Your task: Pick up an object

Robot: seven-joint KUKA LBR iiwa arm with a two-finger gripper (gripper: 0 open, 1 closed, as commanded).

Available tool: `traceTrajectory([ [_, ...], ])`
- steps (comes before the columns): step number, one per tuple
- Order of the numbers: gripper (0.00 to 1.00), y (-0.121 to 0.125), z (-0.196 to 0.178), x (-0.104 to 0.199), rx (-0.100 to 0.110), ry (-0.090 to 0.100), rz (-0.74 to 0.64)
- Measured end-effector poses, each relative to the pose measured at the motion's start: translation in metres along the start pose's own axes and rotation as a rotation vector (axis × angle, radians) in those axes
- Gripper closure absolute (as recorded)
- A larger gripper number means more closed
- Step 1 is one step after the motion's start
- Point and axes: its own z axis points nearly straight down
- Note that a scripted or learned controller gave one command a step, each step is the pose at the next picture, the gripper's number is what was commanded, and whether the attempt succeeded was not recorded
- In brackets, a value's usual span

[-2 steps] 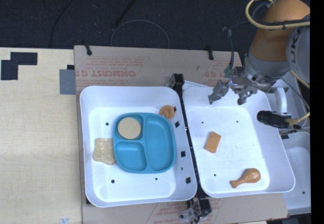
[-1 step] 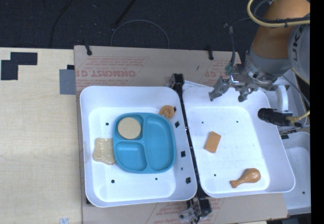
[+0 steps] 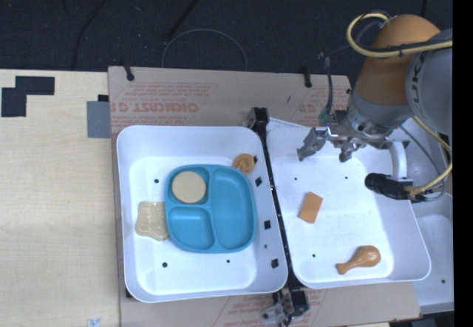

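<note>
In the right bin [image 3: 414, 244] an orange wedge-shaped block [image 3: 310, 208] lies near the middle and a tan drumstick [image 3: 360, 260] lies near the front edge. My gripper [image 3: 329, 149] hangs over the far part of this bin, above and behind the orange block. Its two fingers [image 3: 311, 146] are spread apart, open, with nothing between them. In the left bin [image 3: 140, 274] sits a blue divided tray [image 3: 222, 214] with a round tan disc [image 3: 188, 186] in its far-left compartment.
A pale bread-like piece [image 3: 151, 220] lies against the tray's left side. A small brown pastry [image 3: 244, 163] rests at the left bin's far right corner. A black divider [image 3: 270, 200] runs between the bins. A black cable part [image 3: 388, 185] of the arm hangs over the right bin's right side.
</note>
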Motion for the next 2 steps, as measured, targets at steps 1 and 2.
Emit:
traceTrajectory([
  [1,0.0,-0.009,0.056,-0.005,0.001,0.0,0.001],
  [2,0.0,-0.01,0.109,-0.003,-0.002,0.0,0.002],
])
